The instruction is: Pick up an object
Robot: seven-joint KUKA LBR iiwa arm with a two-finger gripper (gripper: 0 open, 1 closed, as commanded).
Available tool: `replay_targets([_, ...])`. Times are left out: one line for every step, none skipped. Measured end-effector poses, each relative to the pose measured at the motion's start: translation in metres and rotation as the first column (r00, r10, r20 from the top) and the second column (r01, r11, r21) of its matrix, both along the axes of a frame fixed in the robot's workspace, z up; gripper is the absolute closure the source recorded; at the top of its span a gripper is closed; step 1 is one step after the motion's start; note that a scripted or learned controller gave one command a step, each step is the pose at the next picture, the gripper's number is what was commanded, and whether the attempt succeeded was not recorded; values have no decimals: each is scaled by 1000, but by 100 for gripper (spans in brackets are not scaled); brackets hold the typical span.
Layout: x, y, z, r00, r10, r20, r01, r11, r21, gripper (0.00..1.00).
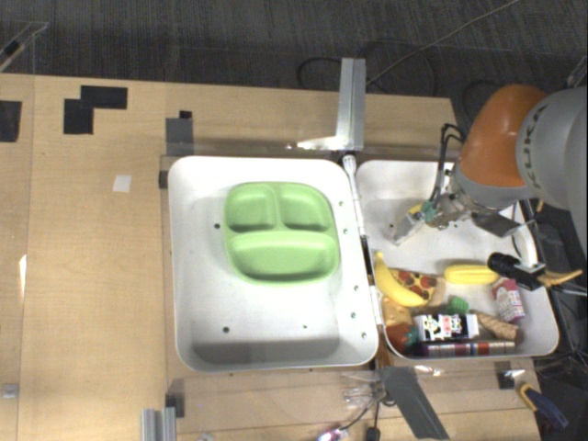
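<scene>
Far to the tool's left, the green divided plate (278, 230) lies flat in the left bin (197, 274); leave it, since its low broad shape gives two fingers little to close on. The tool (424, 219) itself hangs over the bare upper floor of the right bin (395, 184), and you cannot tell from this angle whether it is open or shut; nothing shows between its tips. Your pickable things all sit below the tool, crowded along the near end of that bin: a banana (393, 283) just below and slightly left, a dark box with a printed label (447, 325) further down, a second yellow fruit-like piece (470, 274) below and to the right, and a small pink-capped bottle (508, 299) beyond that. Go for that yellow piece, I'd judge: it has the most free space round it. Line the fingers across its short axis and descend straight, keeping clear of the bin wall.
</scene>
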State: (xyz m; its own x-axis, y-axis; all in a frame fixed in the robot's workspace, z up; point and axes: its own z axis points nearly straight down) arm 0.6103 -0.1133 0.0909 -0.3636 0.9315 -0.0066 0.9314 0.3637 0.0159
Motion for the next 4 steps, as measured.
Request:
replay_targets([6,-74,-1,945,-326,-5,326,945,1,0])
replay_targets([53,-59,-3,938,-347,-9,347,938,2,0])
replay_targets([53,-59,9,940,-342,-10,342,940,0,100])
replay_targets([51,-6,131,883,-469,-10,469,883,3,100])
